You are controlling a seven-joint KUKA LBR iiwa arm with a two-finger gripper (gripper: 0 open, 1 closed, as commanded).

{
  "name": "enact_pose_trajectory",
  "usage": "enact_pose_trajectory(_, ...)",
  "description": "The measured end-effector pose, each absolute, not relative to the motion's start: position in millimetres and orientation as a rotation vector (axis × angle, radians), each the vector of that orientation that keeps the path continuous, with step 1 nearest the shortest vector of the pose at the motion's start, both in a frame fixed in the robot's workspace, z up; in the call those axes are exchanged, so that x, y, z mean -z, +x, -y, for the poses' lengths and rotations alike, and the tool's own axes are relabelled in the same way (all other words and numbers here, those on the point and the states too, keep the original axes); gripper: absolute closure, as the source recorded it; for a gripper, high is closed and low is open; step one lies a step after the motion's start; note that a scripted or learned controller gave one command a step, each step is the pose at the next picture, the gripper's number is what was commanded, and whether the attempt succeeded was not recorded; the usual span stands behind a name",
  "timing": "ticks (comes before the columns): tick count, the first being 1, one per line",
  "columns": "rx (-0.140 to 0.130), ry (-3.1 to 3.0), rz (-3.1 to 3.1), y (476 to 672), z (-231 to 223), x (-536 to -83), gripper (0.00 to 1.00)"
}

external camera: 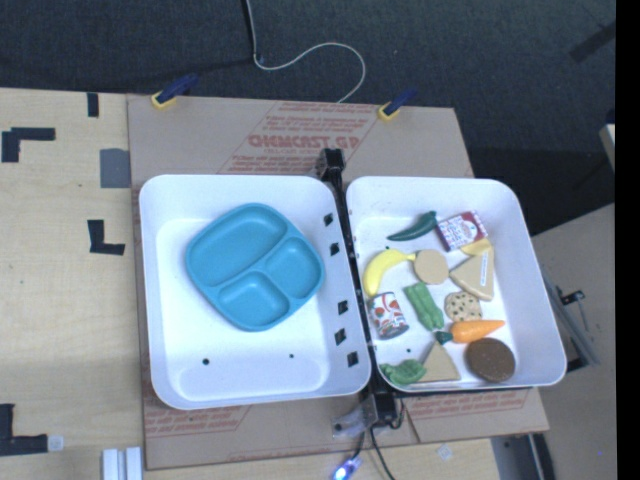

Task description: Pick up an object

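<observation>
The right bin (520, 230) holds several toy foods. A yellow banana (383, 266) lies at its left, with a dark green pepper (413, 227) above it. A red and white carton (460, 230) sits near the top right. A tan round piece (431, 266), a cheese wedge (476, 275) and a cookie (462, 306) lie mid-bin. A green pod (425, 306), a small can (389, 315), an orange carrot (474, 330), a brown disc (491, 359), a tan triangle (439, 362) and a green leaf (403, 373) fill the lower part.
The left bin (160, 268) holds a blue divided plate (254, 265). Both bins rest on a cardboard sheet (290, 133) on the wooden bench. A white cable (300, 58) loops behind the bins. Black clips line the seam between the bins (345, 268).
</observation>
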State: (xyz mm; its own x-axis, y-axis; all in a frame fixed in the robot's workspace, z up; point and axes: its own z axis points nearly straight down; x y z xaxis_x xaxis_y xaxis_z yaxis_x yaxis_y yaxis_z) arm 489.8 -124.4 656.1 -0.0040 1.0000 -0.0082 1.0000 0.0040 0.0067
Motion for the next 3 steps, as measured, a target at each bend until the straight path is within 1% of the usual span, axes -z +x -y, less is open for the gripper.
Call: enact_pose_trajectory(3, -0.001, 2.208, -2.216, 491.1, 124, -687, 1.00)
